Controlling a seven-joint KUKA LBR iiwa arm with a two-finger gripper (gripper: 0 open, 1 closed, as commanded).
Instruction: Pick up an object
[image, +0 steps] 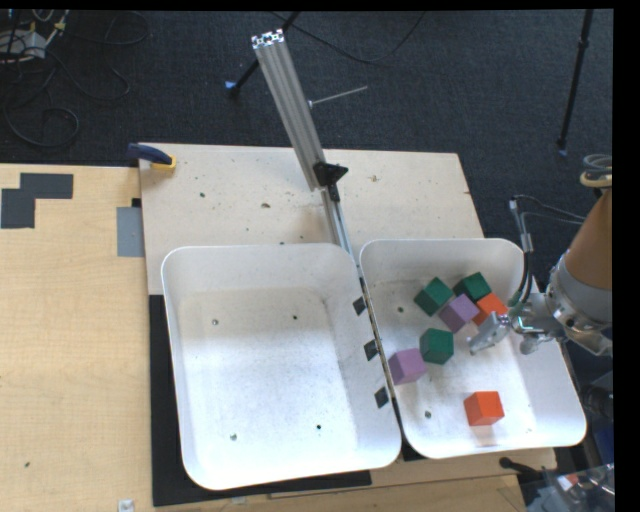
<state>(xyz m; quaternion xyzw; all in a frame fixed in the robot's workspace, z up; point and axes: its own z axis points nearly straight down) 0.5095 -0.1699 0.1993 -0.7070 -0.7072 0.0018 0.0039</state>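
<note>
The arm reaches in from the right, and the gripper (490, 335) sits low over the right bin (545, 432), just right of a tight cluster of small blocks. Its grey fingers blur into one another, so whether the claw is spread or pressed together cannot be told — nothing can be seen pinched in it.

The cluster holds a green block (434, 296), a second green block (474, 287), a purple block (459, 312) and an orange block (490, 305) nearly touching the gripper. A third green block (436, 345) lies just below them, a purple cube (407, 365) rests near the bin's left wall, and a lone orange cube (484, 408) stands well apart towards the front.

These blocks look light, rigid and flat-faced — likely easy to take across two opposite faces, though smooth sides may slip. The crowded ones leave little room for fingers; the lone orange cube seems the cleanest target. The left bin (190, 300) holds no blocks.
</note>
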